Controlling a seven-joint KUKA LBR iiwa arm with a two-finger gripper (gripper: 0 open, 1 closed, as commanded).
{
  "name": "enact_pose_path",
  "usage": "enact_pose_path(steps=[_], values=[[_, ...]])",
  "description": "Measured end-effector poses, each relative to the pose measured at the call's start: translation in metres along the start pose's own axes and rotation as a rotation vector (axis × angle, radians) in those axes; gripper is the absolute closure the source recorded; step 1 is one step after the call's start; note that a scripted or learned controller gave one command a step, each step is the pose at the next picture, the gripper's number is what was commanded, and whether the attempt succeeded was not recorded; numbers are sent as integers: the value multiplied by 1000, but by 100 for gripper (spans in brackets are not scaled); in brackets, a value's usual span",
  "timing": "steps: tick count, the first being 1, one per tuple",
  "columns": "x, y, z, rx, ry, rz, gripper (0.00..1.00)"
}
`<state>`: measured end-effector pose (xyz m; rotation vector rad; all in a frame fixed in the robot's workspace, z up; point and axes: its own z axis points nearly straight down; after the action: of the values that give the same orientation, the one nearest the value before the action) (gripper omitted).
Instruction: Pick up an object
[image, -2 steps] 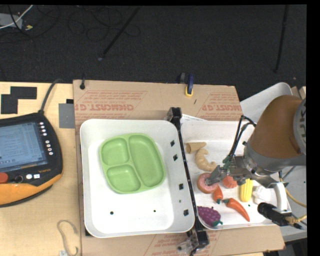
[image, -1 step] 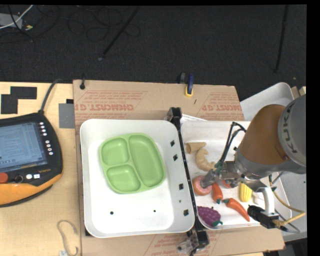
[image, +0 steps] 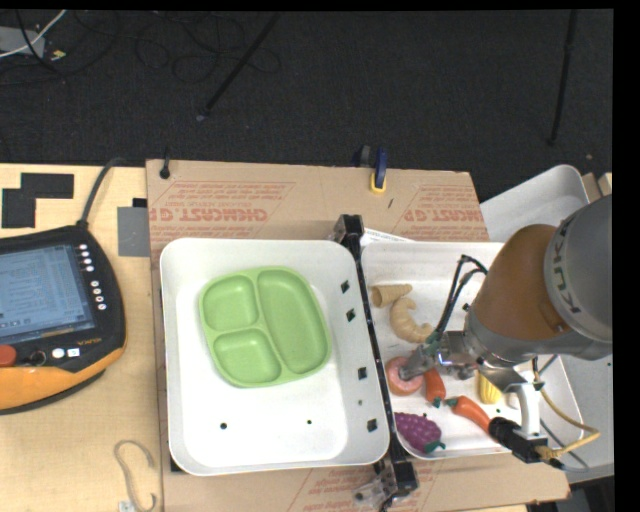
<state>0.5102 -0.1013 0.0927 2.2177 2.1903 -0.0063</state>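
The right bin (image: 440, 262) holds several toy foods. Among them are a tan croissant-like piece (image: 403, 312), a pink donut (image: 404, 376), a small carrot (image: 435, 386), a second carrot (image: 470, 410), purple grapes (image: 419, 429) and a yellow piece (image: 491, 389). My gripper (image: 436, 358) hangs low over the middle of this bin, just above the small carrot and right of the donut. The grey arm with its orange band (image: 520, 290) covers the bin's right part.
In the left bin (image: 190, 400) lies a green three-compartment plate (image: 265, 327). A black divider bar (image: 365, 350) runs between the bins. A teach pendant (image: 50, 310) rests on the bench at the far left. Cables (image: 560, 440) trail near the right bin's front corner.
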Motion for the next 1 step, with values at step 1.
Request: enact_pose_path(steps=[1], values=[[8, 1, -11, 7, 24, 2, 100]])
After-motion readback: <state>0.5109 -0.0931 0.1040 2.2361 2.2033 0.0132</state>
